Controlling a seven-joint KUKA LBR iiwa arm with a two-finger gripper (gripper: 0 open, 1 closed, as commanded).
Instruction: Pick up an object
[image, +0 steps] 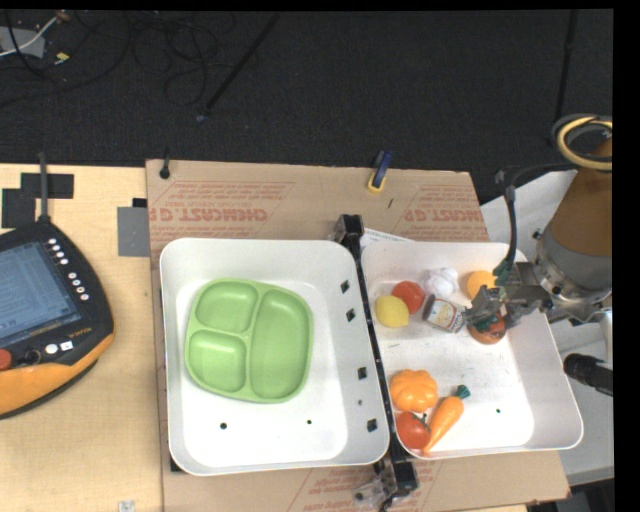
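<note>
Gripper (488, 315) low at the right bin's (545, 420) far right, over a small reddish piece (488, 334); finger state can't be told. Piece looks light, rigid, smooth plastic, likely slippery; best pinched across its middle.

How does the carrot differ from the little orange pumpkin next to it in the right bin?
The carrot is long and tapered with a green tip, lying at a slant; the pumpkin is squat, round and ribbed. The carrot is a deeper orange, the pumpkin more yellow-orange. The carrot lies nearer the bin's front edge. Both are toy vegetables, side by side and apparently touching.
</note>
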